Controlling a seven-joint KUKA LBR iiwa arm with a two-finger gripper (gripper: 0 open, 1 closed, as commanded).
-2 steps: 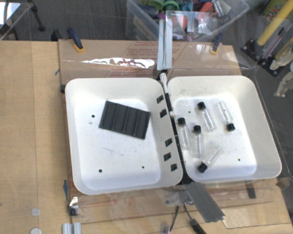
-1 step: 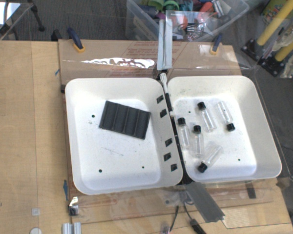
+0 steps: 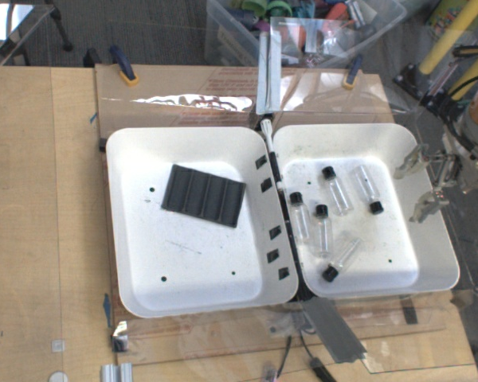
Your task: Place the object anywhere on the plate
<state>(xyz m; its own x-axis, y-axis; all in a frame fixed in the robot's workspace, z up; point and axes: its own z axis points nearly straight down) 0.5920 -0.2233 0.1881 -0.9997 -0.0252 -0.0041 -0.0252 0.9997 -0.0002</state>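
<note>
A dark grey ribbed plate [image 3: 203,195] lies flat in the left bin [image 3: 143,285], a little above its middle and slightly turned. In the right bin [image 3: 430,273] lie several small clear vials with black caps, scattered on their sides. One vial [image 3: 334,189] is near the bin's centre top, another vial [image 3: 366,188] lies to its right, and a third vial [image 3: 339,259] sits nearest the front.
The two bins meet at a raised seam with black clips [image 3: 272,213]. Metal brackets [image 3: 430,185] stand at the right bin's outer edge. A clear tub of colourful items [image 3: 319,6] sits behind the bins. Bare wooden bench [image 3: 32,213] lies to the left.
</note>
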